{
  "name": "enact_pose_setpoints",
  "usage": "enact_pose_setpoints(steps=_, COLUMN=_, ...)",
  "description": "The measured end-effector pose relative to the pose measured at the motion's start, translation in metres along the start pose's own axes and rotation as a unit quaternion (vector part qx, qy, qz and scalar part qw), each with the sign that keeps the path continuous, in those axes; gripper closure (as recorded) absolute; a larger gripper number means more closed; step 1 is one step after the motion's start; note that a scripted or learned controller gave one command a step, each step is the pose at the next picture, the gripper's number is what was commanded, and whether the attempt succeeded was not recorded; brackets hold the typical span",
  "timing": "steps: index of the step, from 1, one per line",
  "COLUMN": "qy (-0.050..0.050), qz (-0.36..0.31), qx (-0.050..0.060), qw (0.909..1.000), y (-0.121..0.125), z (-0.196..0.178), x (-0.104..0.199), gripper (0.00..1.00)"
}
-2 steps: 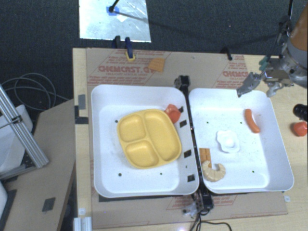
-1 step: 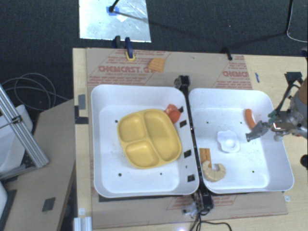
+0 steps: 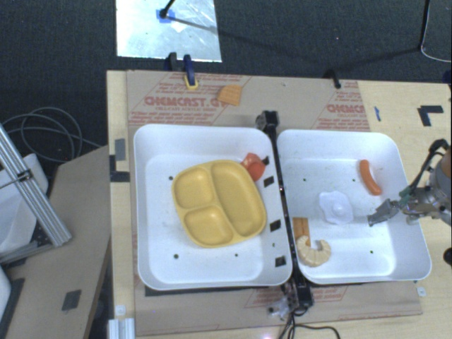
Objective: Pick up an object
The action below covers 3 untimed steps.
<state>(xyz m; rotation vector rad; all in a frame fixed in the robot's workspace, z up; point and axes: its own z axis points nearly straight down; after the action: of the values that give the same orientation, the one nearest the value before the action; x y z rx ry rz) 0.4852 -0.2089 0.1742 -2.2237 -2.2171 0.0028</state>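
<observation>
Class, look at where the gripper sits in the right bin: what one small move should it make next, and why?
Probably a short move toward the clear plastic piece. The gripper hangs over the right bin just beside that piece, with nothing seen between its fingers. The orange sausage and the curled pastry lie farther off, so the clear piece looks like the nearest target.

Two shallow white bins side by side on the bench [image 3: 311, 97]; left bin [image 3: 152, 189] holds a yellow divided tray [image 3: 219, 203] with a small red object [image 3: 254, 165] touching its upper right corner; right bin [image 3: 395, 260] holds an orange sausage-shaped piece [image 3: 369, 176], a pale translucent item [image 3: 335, 207] and a tan curved pastry [image 3: 313, 251] near the lower left wall; gripper [image 3: 381, 215] low over the right bin, just right of the translucent item, nothing seen between its jaws.
</observation>
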Motion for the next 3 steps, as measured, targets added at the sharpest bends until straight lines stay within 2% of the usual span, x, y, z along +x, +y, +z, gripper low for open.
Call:
enact_pose_setpoints(steps=1, qy=-0.001, qz=-0.005, qx=-0.003, qw=1.0000, y=0.052, z=0.093, x=0.003, gripper=0.00)
enact_pose_setpoints(steps=3, qy=0.000, qz=-0.004, qx=-0.003, qw=1.0000, y=0.068, z=0.089, x=0.003, gripper=0.00)
